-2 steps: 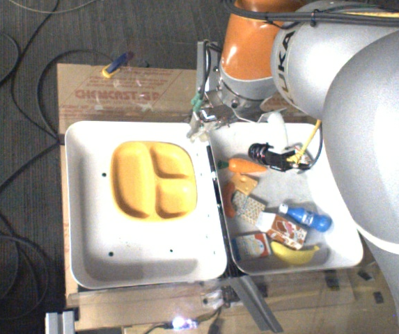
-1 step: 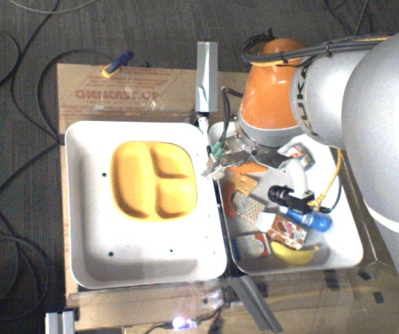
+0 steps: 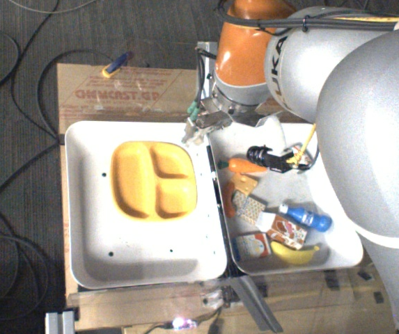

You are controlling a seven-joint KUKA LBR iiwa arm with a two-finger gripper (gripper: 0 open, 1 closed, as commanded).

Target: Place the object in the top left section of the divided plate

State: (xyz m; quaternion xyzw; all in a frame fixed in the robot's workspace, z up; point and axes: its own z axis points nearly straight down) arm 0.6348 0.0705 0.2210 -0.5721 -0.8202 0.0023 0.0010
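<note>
1. One yellow divided plate (image 3: 134, 181) lies flat in the left bin (image 3: 95, 245), in that bin's upper half and nearer its right wall than its left.
2. The plate is a glossy, rounded near-square moulded with three hollows: a large one down the view's left side, and two smaller ones stacked on the right, parted by raised ridges.
3. Its outline is only slightly wider than it is tall, so no long axis stands out. The large hollow runs top to bottom in the view, and the plate's edges sit roughly in line with the bin walls.
4. All three hollows look bare.
5. The gripper (image 3: 193, 132) hangs over the upper right corner of the left bin, just beyond the plate's top right corner and close to the wall the two bins share. Whether it is open, closed or gripping anything cannot be told from this angle.
6. The grey arm (image 3: 345, 89) with its orange band (image 3: 251, 44) covers much of the right bin (image 3: 342, 250).
7. In the right bin lie a carrot (image 3: 246, 165), a blue-capped bottle (image 3: 308, 218), a banana (image 3: 293, 255) and some small packets, all well apart from the plate.
</note>
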